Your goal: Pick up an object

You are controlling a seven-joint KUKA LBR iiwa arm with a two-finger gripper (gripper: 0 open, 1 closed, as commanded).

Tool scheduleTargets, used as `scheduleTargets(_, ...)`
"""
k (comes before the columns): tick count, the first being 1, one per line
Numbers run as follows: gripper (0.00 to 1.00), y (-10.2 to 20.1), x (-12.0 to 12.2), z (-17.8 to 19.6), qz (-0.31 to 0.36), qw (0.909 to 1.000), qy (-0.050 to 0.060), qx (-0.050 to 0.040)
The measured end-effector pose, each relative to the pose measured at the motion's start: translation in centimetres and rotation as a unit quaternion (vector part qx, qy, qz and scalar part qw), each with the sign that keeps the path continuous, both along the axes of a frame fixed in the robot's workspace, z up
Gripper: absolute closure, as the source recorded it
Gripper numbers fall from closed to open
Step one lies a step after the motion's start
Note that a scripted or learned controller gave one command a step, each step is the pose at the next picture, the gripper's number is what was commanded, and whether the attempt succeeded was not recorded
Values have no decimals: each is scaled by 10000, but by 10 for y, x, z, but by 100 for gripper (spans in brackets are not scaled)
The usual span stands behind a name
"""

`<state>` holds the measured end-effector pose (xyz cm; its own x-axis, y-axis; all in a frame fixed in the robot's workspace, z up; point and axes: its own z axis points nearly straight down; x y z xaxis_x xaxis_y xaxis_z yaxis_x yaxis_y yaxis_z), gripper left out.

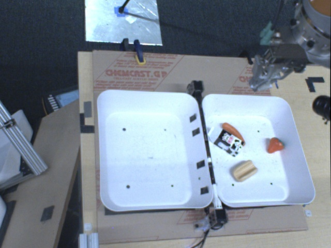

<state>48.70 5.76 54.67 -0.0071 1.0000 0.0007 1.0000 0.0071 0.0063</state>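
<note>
Presently our gripper [262, 79] hangs beyond the right bin [295, 138], nothing between its fingers. Whether they are parted, we cannot tell.

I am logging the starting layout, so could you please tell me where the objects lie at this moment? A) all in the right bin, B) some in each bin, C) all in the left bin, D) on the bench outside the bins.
A: the carrot, the patterned black-and-white item, the red object and the tan block all lie in the right bin.
</note>
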Motion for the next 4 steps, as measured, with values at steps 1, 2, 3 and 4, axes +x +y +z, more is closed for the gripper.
scheduleTargets(1, 0, 0, 0, -1, 1, 10000, 5, 0)
scheduleTargets(2, 100, 0, 0, 11, 22, 10000, -10, 3)
scheduleTargets(3, 0, 0, 0, 10, 22, 10000, -7, 2)
scheduleTargets(4, 100, 0, 1, 22, 42, 10000, -24, 5)
